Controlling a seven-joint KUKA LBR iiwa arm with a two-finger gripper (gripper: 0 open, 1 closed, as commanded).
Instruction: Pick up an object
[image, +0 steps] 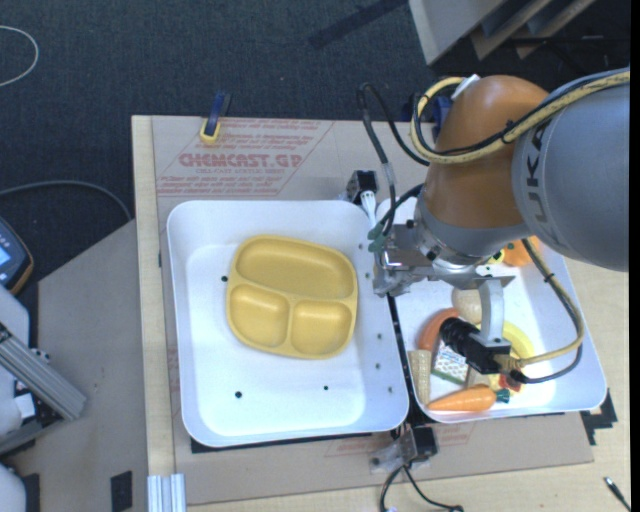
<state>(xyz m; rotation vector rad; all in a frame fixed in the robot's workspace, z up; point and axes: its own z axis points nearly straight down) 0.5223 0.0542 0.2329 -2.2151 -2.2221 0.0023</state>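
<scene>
A brown board (250, 155) printed with red lettering covers the bench, with dark floor beyond its edges. The grey arm (560, 170) with its orange band reaches in from the right and hangs over the right bin (590, 372), covering most of that bin's far half. The left bin (200, 330) lies just beside it, their walls touching.

A yellow plate (292, 295) with three compartments lies in the left bin, nearer the far wall; bare white floor runs along its left side and across the whole near half.

The gripper (403, 265) hangs over the shared wall between the bins, near the plate's right edge. Whether it is open or closed cannot be told.

The objects to pick are crowded in the right bin's near half: a carrot (462, 400) along the near wall, a printed packet (449, 368) just behind it, a red-orange piece (433, 328), a yellow piece (517, 341) and a pale piece (467, 300).
</scene>
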